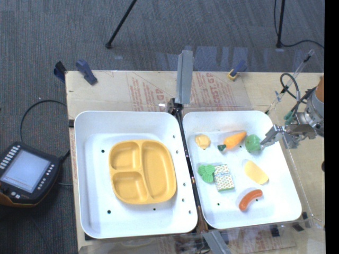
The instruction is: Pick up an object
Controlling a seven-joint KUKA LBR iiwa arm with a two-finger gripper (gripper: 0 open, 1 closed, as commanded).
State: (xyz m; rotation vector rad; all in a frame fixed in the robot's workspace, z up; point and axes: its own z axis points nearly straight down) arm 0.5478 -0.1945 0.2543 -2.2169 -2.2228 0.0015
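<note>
The two white bins (85,142) look like smooth, slightly glossy plastic. The yellow divided plate (142,171) is matt plastic. The bench top (212,91) looks like printed cardboard.

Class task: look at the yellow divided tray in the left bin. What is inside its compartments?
The yellow divided tray shows three compartments with bare yellow floors and no items inside. It rests on the left bin; the bin floor beneath it is covered.
</note>
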